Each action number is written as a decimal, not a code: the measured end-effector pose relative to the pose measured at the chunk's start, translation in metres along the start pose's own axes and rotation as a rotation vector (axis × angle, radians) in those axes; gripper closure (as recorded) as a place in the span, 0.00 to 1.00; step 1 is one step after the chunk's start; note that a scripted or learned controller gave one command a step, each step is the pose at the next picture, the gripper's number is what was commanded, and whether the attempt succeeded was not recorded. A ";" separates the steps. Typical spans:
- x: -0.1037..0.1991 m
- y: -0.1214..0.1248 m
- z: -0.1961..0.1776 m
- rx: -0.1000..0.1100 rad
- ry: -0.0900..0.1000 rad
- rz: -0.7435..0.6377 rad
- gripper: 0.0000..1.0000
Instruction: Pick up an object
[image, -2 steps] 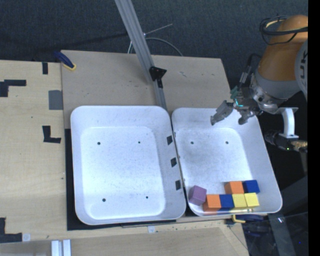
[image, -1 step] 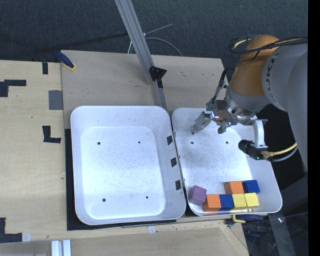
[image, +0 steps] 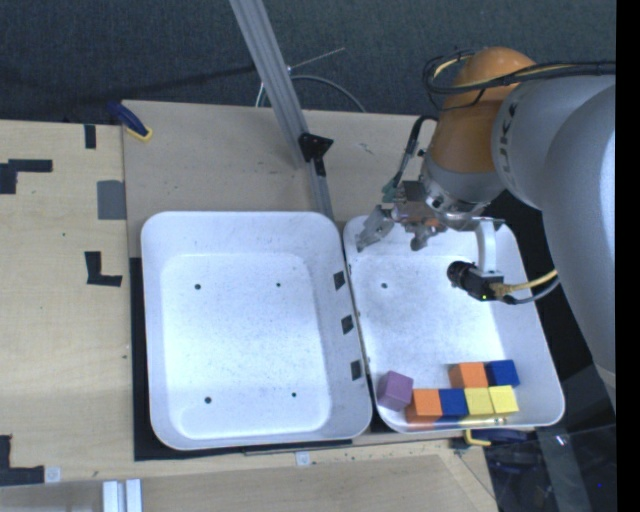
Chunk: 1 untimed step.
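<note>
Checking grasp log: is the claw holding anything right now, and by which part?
Nothing is held. The claw hangs open at the far end of the right bin, with no object between its fingers. The blocks lie at the bin's near end.

Grey arm (image: 565, 150); orange band (image: 478, 110); black cables.

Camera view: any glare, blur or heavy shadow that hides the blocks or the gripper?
Camera view: lighting is even, with no strong glare on the bins; the blocks are sharp, with distinct colours; the gripper is slightly soft and its metal blends into the white rim; the arm looks soft.
</note>
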<state>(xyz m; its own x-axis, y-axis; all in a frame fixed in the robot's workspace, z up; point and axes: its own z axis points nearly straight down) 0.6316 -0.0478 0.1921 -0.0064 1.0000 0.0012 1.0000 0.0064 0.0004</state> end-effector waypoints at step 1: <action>0.024 0.016 0.000 0.001 0.000 0.002 0.00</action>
<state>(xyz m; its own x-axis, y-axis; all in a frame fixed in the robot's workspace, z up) 0.6473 -0.0240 0.1916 -0.0045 1.0000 0.0008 1.0000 0.0045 -0.0006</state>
